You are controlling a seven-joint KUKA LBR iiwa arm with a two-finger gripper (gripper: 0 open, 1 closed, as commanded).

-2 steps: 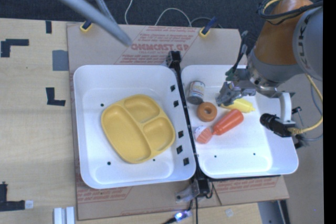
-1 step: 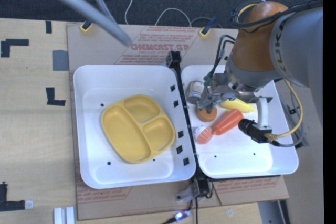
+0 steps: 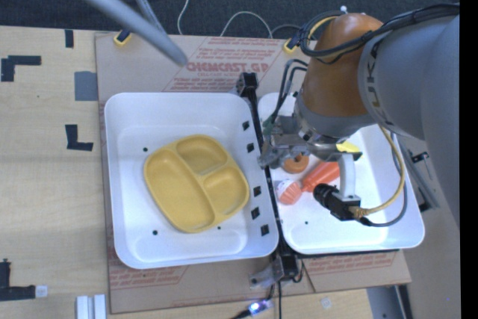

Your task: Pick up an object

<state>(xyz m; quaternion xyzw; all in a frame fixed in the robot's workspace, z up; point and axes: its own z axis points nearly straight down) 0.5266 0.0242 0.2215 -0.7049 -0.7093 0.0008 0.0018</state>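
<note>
From the camera view above the bench, the grey arm [image 3: 407, 78] with its orange band reaches in from the right and hangs low over the right bin [image 3: 388, 235], its gripper [image 3: 287, 153] near that bin's left wall; whether it is clenched, released or grasping anything cannot be told from this angle. Just beside the gripper lie an orange carrot-shaped toy [image 3: 321, 174] and a small pink-and-white piece [image 3: 289, 193]. The left bin [image 3: 127, 183] holds a yellow divided plate [image 3: 196, 181] lying flat. Both bins sit on a cardboard sheet [image 3: 224, 63] printed with red lettering, too blurred to read with confidence
</note>
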